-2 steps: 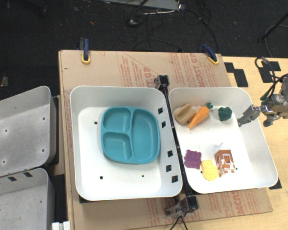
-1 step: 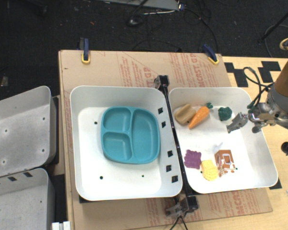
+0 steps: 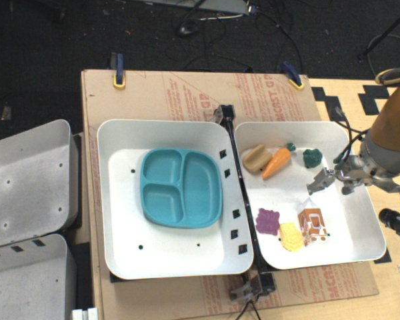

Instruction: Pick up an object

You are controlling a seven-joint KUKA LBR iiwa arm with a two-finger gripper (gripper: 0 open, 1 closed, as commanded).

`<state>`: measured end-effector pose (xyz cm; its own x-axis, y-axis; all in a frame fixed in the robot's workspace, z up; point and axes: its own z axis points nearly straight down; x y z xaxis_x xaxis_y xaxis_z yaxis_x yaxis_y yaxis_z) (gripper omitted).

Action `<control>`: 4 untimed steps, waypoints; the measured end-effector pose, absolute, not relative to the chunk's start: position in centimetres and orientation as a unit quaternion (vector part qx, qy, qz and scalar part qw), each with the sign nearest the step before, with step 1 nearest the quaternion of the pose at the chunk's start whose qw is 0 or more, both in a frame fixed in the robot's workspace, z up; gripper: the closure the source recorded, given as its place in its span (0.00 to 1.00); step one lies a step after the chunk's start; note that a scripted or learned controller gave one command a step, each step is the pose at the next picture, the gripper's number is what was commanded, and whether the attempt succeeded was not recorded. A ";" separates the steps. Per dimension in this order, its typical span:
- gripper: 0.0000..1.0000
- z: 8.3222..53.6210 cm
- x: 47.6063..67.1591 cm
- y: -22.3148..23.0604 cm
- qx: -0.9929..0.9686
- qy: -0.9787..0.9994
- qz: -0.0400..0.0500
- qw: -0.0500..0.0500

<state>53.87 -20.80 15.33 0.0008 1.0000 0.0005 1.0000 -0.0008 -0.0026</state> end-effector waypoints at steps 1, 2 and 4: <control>0.00 9.6 53.9 -21.7 -0.708 -0.706 0.001 0.002; 1.00 11.0 54.1 -21.7 -0.707 -0.707 0.000 -0.001; 1.00 23.2 53.7 -21.3 -0.706 -0.708 -0.001 -0.003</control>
